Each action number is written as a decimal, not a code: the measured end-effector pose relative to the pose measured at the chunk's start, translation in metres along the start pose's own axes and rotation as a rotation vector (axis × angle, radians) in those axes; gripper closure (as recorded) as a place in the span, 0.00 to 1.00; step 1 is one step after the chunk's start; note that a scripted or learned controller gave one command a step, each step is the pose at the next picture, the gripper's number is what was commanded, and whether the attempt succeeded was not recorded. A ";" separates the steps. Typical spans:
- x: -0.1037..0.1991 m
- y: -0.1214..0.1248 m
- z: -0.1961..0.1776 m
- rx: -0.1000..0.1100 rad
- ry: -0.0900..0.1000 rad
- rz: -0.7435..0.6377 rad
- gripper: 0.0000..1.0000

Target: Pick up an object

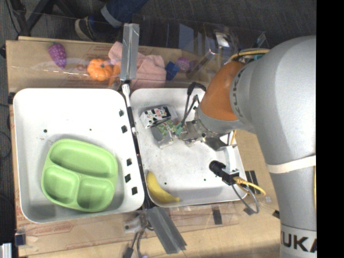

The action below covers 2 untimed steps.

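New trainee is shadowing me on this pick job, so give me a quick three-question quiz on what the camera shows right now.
1. True or false: the green tray lies in the left bin.
2. Which thing lies at the near edge of the right bin? A) the banana B) a spoon C) a cup
3. Fill in: the gripper is over the ____ bin, beside a small card.

Key
1. True.
2. A.
3. Right.
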<state>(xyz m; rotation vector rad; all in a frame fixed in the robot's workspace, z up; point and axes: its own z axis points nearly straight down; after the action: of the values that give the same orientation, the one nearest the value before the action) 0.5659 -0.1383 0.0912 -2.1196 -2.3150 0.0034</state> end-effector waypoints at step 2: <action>-0.037 0.069 -0.093 -0.004 -0.001 0.039 0.00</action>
<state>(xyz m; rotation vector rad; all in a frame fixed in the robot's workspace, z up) 0.6386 -0.1692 0.1844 -2.1663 -2.2756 0.0001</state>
